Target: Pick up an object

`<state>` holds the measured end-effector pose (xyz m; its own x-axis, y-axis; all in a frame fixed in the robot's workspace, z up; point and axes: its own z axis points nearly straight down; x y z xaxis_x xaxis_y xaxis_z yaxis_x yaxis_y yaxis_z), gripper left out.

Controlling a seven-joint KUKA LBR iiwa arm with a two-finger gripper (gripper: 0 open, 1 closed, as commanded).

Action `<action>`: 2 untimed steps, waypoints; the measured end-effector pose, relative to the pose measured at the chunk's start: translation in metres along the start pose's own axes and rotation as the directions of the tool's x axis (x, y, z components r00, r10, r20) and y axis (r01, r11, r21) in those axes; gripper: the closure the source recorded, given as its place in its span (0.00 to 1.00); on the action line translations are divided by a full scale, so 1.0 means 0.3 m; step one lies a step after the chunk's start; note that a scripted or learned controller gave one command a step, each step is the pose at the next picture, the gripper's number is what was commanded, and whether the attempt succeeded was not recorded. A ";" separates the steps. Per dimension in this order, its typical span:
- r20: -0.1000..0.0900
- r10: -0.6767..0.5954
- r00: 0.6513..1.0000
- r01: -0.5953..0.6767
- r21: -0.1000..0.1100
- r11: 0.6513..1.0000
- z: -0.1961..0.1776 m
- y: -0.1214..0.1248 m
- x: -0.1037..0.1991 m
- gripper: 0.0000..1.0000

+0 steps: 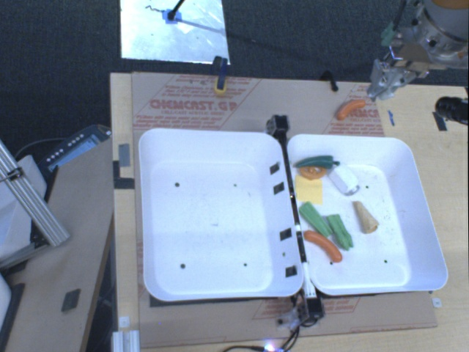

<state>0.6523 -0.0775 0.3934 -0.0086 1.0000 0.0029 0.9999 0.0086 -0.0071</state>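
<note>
At the far right, beyond the right bin (410, 160), the gripper (381, 88) hangs just over an orange sausage-shaped object (352, 109) on the desk (410, 116); its fingers' spread I cannot tell. This looks like the approach, and next comes descent and closing.

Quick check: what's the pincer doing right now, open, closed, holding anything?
Pincer: above the bench behind the right bin, beside an orange sausage lying there. Open or closed cannot be told; nothing seen held.
</note>
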 end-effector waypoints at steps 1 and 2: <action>-0.001 -0.003 1.000 0.003 0.002 1.000 0.399 0.056 0.286 1.00; 0.001 0.000 1.000 0.000 -0.007 1.000 0.444 0.060 0.423 1.00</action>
<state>0.6684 0.0499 0.2603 -0.0086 1.0000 0.0018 1.0000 0.0086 0.0003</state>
